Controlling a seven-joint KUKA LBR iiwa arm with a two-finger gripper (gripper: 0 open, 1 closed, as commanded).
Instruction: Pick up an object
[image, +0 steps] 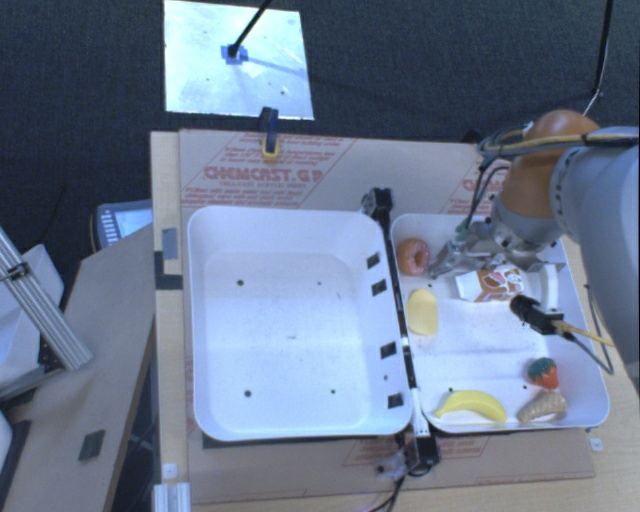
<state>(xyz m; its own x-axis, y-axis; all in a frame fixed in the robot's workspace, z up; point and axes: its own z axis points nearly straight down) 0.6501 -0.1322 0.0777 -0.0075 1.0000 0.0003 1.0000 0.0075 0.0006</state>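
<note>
I have the gripper (447, 262) low in the right bin (580, 420), just right of the donut (412, 257), its claw state beyond my telling, so I judge this the approach step, needing a final descent over the donut before closing.

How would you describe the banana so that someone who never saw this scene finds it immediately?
Look at the right bin of the two white ones. Along its near edge, closest to the camera, lies the banana, just left of a tan cone-shaped toy. It is the only long, curved, bright yellow thing there.
</note>
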